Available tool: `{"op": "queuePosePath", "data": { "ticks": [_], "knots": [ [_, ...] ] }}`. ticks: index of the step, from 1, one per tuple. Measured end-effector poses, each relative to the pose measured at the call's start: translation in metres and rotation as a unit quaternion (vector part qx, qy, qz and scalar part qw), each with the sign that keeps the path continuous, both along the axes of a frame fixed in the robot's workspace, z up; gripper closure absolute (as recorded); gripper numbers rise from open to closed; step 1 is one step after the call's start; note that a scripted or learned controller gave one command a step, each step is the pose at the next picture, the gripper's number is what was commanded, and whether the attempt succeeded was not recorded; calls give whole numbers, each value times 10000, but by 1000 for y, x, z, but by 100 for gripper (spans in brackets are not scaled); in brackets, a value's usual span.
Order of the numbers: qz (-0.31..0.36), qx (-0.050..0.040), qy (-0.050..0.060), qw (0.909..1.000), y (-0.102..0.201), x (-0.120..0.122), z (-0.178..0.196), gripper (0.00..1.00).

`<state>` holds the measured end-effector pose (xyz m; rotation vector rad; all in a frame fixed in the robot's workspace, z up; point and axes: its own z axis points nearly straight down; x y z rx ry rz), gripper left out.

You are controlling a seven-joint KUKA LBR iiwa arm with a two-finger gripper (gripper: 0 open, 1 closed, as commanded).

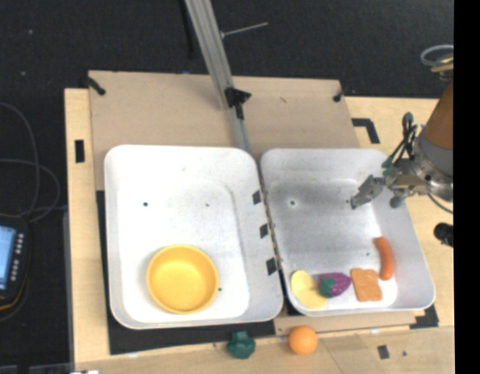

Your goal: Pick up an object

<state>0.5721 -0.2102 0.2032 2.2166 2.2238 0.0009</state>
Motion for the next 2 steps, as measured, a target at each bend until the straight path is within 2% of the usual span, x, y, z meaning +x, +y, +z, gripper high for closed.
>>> {"op": "queuePosePath", "data": {
  "ticks": [1, 2],
  "knots": [
    [2, -2, 1, 10000, 0, 0, 0, 0],
    [-10, -4, 18, 10000, 0, 3, -42, 0]
  ]
}}
